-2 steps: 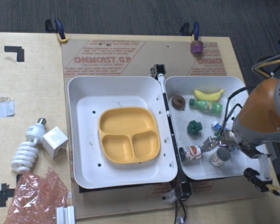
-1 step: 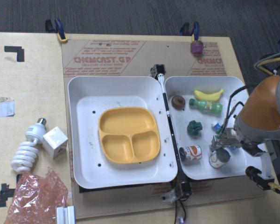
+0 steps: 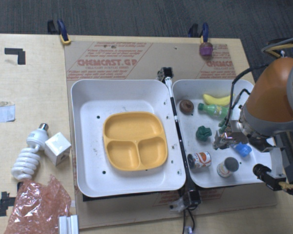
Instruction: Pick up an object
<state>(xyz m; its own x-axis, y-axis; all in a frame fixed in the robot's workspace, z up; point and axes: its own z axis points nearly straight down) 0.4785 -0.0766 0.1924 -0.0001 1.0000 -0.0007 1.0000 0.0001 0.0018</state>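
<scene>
The right bin [image 3: 195,89] holds several small objects: a brown ring [image 3: 186,106], a yellow banana [image 3: 216,99], a green bottle [image 3: 212,110], a dark green lump [image 3: 203,132], a blue piece [image 3: 243,150], a small can [image 3: 201,160] lying on its side, and a grey-capped jar [image 3: 228,166]. My gripper [image 3: 226,139] hangs low over the middle of this bin, between the dark green lump and the blue piece, with the orange-banded arm [image 3: 272,99] above it. Nothing is visibly held.
The left bin [image 3: 88,106] carries a yellow divided plate [image 3: 135,140]. On the bench to the left lie a spiral light bulb [image 3: 29,155], a white cube [image 3: 57,148] and crumpled pink plastic [image 3: 36,206]. A purple object [image 3: 206,48] sits behind the right bin.
</scene>
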